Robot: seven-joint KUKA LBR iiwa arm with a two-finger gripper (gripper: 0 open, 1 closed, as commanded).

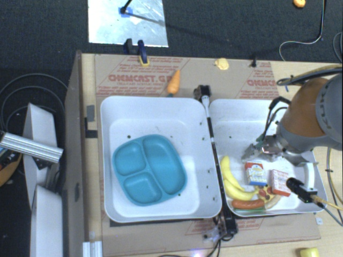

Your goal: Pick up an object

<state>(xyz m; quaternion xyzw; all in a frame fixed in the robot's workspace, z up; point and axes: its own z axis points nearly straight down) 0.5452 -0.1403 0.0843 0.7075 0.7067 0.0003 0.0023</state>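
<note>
Over the right bin [236, 116], the gripper [257, 150] hovers near a banana [231, 182].

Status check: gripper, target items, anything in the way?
Gripper low in right bin, nothing seen held. Banana, two cartons just beyond. Blue tray in left bin, no obstruction.

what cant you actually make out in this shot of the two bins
- End effector, camera view: too small and blurred against the white right bin to tell open from shut, or whether it holds anything.
- Small red-and-white cartons: print too small to read.
- Red and green items beneath the yellow bananas: overlapped, identity unclear.
- Grey arm with orange band: cut off by the frame's right side.
</note>
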